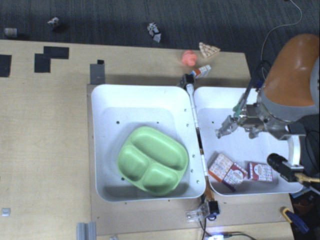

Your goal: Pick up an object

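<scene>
My gripper (pixel 227 126) hangs over the middle of the right bin (pixel 220 104), above bare white floor, with nothing visibly in it. Two small red-and-white boxes lie at that bin's front edge: one (pixel 227 170) tilted at the front left, the other (pixel 260 172) just right of it. Both sit below and apart from the gripper. A green divided plate (pixel 152 159) lies tilted in the front of the left bin (pixel 115 104). The arm's orange band (pixel 295 66) rises at the right.
Behind the bins, on the bench, lie a pink ball (pixel 189 58), a toy pizza slice (pixel 209 49) and a small tube (pixel 200 72). A black fitting (pixel 282 167) sticks out over the right bin's front right corner. The divider (pixel 195 129) separates the bins.
</scene>
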`<state>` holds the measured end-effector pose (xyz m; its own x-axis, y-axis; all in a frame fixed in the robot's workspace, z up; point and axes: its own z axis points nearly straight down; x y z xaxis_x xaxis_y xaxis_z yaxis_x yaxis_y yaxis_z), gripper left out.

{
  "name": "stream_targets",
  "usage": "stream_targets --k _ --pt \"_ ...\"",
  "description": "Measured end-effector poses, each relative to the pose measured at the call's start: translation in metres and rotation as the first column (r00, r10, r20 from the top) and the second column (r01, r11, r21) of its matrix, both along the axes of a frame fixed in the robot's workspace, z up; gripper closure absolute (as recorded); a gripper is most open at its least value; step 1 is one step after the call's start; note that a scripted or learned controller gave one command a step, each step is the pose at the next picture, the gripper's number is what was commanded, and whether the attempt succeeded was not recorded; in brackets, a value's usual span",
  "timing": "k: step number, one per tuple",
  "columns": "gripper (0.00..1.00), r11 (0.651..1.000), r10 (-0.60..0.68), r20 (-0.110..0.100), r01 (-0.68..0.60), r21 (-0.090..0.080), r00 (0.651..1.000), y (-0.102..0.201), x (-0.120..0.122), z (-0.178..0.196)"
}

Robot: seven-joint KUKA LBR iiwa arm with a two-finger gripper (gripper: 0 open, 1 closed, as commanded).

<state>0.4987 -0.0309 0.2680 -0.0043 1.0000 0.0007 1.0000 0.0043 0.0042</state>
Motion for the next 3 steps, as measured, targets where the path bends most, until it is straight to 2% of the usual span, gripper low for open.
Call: stream_targets --k 1,2,3 --pt "0.0 1.0 -0.002 -0.003 0.002 -0.001 1.0 -0.044 -0.002 -0.084" --pt "0.0 1.0 -0.003 0.005 0.003 -0.002 1.0 -0.1 0.036 -0.181" --pt "0.0 1.0 -0.004 0.008 0.004 -0.004 1.0 -0.074 -0.009 -0.181"
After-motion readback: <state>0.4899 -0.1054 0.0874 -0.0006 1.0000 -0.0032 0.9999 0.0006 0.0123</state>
